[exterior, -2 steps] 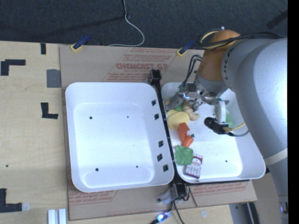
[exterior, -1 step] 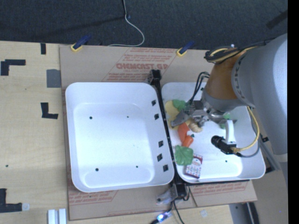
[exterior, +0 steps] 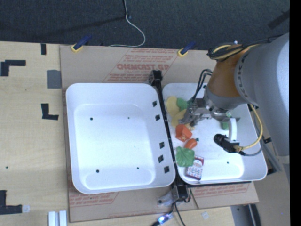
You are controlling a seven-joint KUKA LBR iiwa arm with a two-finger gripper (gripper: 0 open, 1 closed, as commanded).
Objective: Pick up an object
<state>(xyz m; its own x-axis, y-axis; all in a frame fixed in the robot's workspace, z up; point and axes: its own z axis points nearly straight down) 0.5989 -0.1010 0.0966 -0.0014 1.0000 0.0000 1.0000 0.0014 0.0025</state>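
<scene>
The right bin (exterior: 244, 171) holds several small objects along its left side: a yellow piece (exterior: 173, 105), a green piece (exterior: 182, 104), an orange-red block (exterior: 184, 133), a smaller orange piece (exterior: 190, 144), a green leafy piece (exterior: 185, 157) and a red-and-white packet (exterior: 194, 167). My gripper (exterior: 190, 117) hangs low over the bin's left half, just above the orange-red block and right of the yellow piece. Its tips are dark and lost among the objects.
The left bin (exterior: 80, 95) lies beside the right one, parted by a black clip strip (exterior: 161, 126). A black cable connector (exterior: 225, 143) and yellow cable hang off the wrist over the right bin's middle. Cardboard (exterior: 136, 67) lies under both bins.
</scene>
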